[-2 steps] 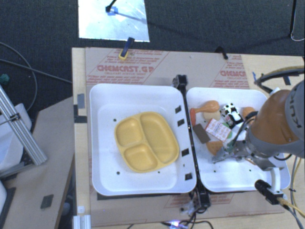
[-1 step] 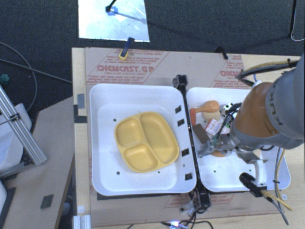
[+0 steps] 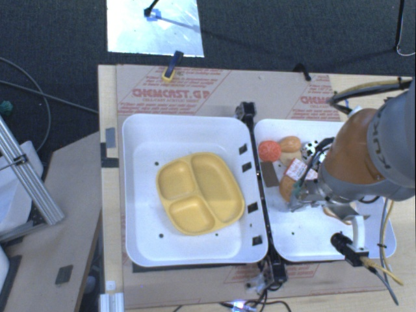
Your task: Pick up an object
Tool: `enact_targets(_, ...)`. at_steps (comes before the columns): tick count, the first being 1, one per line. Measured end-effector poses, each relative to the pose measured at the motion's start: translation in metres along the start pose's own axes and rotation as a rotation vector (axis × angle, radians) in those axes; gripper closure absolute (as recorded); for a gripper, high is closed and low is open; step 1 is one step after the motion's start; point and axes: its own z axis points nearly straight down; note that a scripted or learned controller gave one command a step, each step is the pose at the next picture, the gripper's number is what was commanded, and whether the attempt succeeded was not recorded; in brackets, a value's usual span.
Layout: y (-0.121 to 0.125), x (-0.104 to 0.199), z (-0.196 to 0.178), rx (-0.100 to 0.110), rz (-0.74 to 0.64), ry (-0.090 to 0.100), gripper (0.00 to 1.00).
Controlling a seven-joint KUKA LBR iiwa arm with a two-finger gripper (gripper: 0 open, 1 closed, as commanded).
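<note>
The right bin (image 3: 305, 242) holds a cluster of small objects at its far left. A red ball (image 3: 269, 150) lies beside a tan bun-shaped piece (image 3: 290, 143). A red-and-white packet (image 3: 297, 169) rests on an orange-brown lump (image 3: 286, 188). A black-and-white item (image 3: 309, 149) peeks out by the arm. My gripper (image 3: 298, 198) hangs low over the right bin, right next to the orange-brown lump and the packet. The bulky grey and orange wrist hides most of the gripper and part of the cluster.
The left bin (image 3: 143, 239) carries a yellow divided plate (image 3: 198, 192) near its middle. A black clamp rail (image 3: 255, 174) separates the two bins. A black fitting with cables (image 3: 351, 249) hangs off the arm over the right bin's front right.
</note>
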Motion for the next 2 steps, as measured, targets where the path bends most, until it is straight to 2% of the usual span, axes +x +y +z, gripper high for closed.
enact_targets(1,0.000,0.000,0.000,0.000,0.000,0.000,0.00)
enact_targets(2,0.001,0.000,-0.010,-0.002,-0.002,0.000,1.00)
